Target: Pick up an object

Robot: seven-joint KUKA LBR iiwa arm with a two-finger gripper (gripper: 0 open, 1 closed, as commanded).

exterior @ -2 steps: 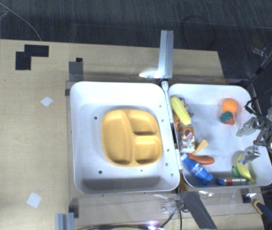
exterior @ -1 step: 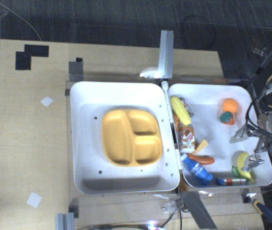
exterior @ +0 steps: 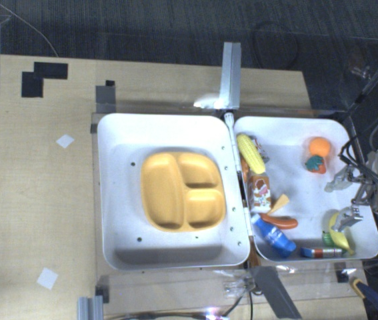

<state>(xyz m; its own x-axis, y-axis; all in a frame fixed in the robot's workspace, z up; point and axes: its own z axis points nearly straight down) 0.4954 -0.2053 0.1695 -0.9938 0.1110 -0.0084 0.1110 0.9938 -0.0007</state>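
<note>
Spanning pale wooden bench [exterior: 35,199], two white bins [exterior: 109,179]

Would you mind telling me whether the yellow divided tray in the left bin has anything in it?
Empty. The yellow tray lies flat in the left bin, all three compartments bare.

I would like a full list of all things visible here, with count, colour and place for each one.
bins: two, white, side by side on the bench
tray: one, yellow, three compartments, in the left bin
corn cob: one, yellow, right bin, far left side
packet: one, white and red, right bin, beside the left wall
sausage: one, orange-red, right bin, near middle
bottle: one, blue, right bin, near left corner
ball: one, orange, right bin, far right part
banana: one, yellow, right bin, near right corner
gripper: one, metal grey, above the right bin's right side
</note>
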